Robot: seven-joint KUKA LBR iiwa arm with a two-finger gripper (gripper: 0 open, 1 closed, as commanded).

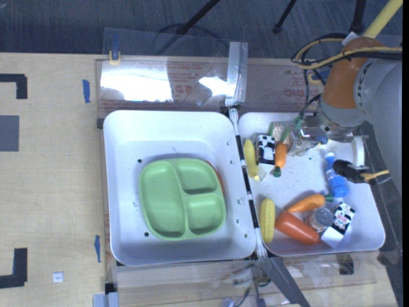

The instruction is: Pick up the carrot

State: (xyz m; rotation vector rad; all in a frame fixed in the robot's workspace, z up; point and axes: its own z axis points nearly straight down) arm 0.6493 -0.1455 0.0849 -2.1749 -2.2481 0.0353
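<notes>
End effector (305,133), grip state unclear, hovers near the right white bin's (374,232) back edge; a small orange carrot (280,153) lies just beside it, leftward, long axis front-to-back.

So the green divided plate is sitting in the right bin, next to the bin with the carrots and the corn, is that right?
Not quite. The camera view shows the green divided plate in the left bin; the carrots and the corn lie in the right bin beside it.
</notes>
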